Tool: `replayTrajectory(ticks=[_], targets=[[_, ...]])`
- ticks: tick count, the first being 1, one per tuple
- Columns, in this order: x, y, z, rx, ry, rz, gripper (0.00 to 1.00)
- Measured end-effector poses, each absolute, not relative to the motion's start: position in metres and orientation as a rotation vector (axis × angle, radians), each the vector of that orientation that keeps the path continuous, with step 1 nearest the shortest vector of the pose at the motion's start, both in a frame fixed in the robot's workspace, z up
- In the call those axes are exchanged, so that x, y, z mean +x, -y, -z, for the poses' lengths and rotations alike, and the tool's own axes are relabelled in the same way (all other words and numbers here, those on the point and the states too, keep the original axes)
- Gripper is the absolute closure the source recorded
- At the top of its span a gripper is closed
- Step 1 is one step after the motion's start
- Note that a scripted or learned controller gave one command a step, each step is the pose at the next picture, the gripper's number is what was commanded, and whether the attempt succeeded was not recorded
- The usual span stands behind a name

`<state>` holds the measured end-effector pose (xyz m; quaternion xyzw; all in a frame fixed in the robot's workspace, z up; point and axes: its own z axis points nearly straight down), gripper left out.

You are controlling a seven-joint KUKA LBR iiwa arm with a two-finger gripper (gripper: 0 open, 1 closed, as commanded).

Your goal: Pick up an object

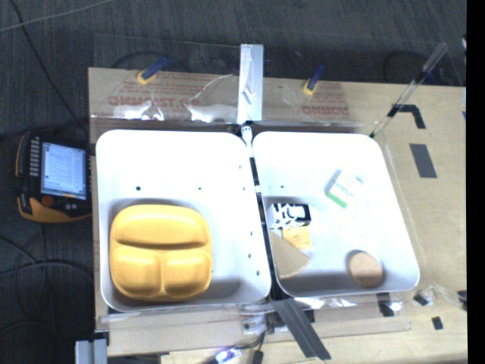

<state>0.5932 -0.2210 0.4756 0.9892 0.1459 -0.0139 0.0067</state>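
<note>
Left bin (pixel 174 146): holds a big yellow moulded tub (pixel 161 250), lying flat in the near left part, with one long hollow across the back and two smaller ones in front. Reaches almost to the left wall and the near wall.

Right bin (pixel 318 154): holds five small things, any of them a candidate for picking.
- Towards the back right, a small white and green box (pixel 343 188), lying tilted and well apart from the rest.
- Near the divider, a black and white card (pixel 291 214) (print too small to read).
- Just in front of it and touching, an orange scrap (pixel 298 239).
- Below that, against the near left corner, a brown flat piece (pixel 288 260), partly under the scrap or merely beside it; hard to say which.
- In the near right corner, a round tan lump (pixel 365 268), close to the near wall and apart from the others.

Behind the bins: a clear plastic sheet (pixel 189 101) pinned by two yellow clamps (pixel 154 70), with an upright metal post (pixel 251 82) between them.

On the dark floor to the left: a pendant (pixel 54 177) with a lit screen.

Pincer open or closed: cannot tell.
</note>
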Motion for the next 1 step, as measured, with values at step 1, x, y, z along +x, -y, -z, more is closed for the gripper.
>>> replayTrajectory(ticks=[1], targets=[[0.5939,0.2205,-0.4841,3.090,-0.467,0.050,1.00]])
